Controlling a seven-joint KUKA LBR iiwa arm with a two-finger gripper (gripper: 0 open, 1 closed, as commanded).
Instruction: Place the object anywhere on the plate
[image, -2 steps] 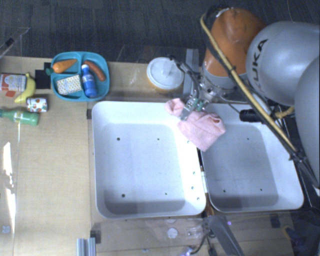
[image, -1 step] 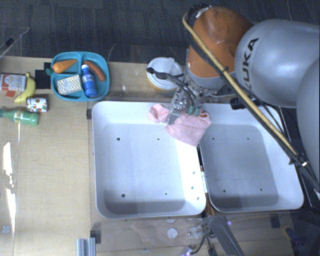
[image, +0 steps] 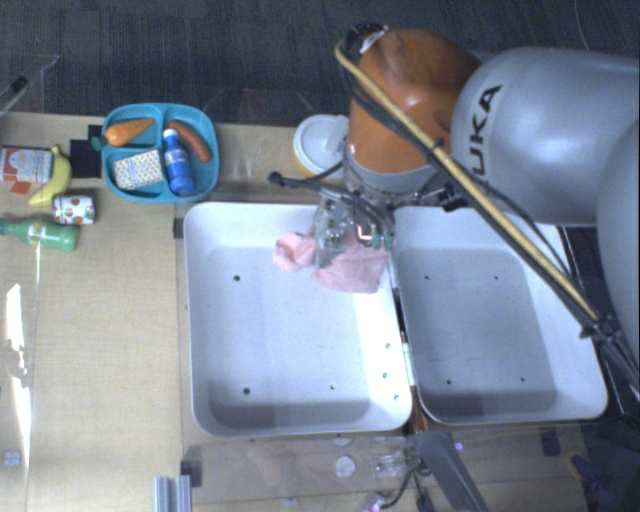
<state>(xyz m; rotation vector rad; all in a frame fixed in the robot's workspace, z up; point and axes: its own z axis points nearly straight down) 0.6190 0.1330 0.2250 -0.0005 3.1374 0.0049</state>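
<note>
Both white bins sit nearest; pincer over pink cloth — grip unclear — limp fabric could slip.

A single fixed camera looks down on the tabletop from above, tilted a little so the far edge and a strip of dark floor beyond it sit along the top of the picture. It stands at a middling height, near enough that the left white bin sits close to the centre of the picture. The right white bin lies just beside that bin, toward the picture's right. The blue divided plate sits beyond the left bin's far left corner. The grey and orange KUKA arm enters from the right, looming large above the left bin's far right corner because it rises toward the lens.
</note>
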